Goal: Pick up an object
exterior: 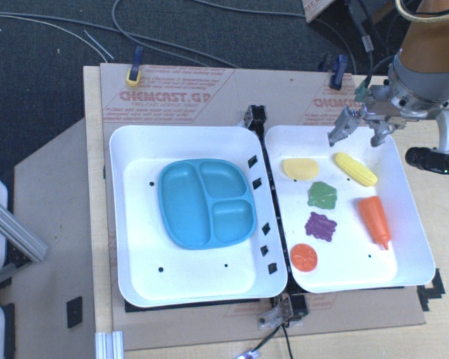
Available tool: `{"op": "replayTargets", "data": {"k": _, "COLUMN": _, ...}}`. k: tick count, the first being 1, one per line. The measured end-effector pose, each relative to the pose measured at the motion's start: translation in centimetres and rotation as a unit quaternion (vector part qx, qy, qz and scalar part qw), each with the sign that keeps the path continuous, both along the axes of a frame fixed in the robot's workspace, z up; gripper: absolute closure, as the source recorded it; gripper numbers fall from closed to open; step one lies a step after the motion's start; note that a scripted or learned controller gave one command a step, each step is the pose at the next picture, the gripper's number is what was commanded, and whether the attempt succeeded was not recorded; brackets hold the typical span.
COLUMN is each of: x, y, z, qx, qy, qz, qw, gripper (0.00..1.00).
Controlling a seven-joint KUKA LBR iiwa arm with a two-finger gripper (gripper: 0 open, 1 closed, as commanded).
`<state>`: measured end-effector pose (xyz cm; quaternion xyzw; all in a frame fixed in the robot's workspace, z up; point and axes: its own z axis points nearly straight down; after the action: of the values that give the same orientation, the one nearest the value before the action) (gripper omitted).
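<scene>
- The right bin (pixel 411 264) has its front edge low in the view, close to the camera, and it holds all the toy food.
- The left bin (pixel 127 200) holds a big blue tray (pixel 206 202).
- The gripper (pixel 361 129) hangs over the back edge of the right bin, its two fingers spread apart with nothing between them.
- The orange carrot (pixel 375 219) lies toward the right side, its long way running front to back.
- The yellow corn (pixel 355 169) is closest to the gripper, just in front of it and below. It lies slanted, so the fingers would probably need to close across its thin side.
- The yellow lemon (pixel 300 169) sits to the left of the corn.
- The green piece (pixel 322 195), the purple grapes (pixel 320 226) and the red tomato (pixel 304 257) sit farther toward the front.
</scene>
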<state>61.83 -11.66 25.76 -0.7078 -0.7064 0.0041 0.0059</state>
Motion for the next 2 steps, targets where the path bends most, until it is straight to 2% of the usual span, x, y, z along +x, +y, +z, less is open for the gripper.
{"op": "replayTargets", "data": {"k": 1, "x": 0.2, "y": 0.0, "z": 0.8, "qx": -0.0008, "qy": -0.007, "qz": 0.001, "qw": 1.0, "gripper": 0.0}}
{"op": "replayTargets", "data": {"k": 2, "x": 0.4, "y": 0.6, "z": -5.4, "qx": -0.0003, "qy": -0.003, "qz": 0.001, "qw": 1.0, "gripper": 0.0}}
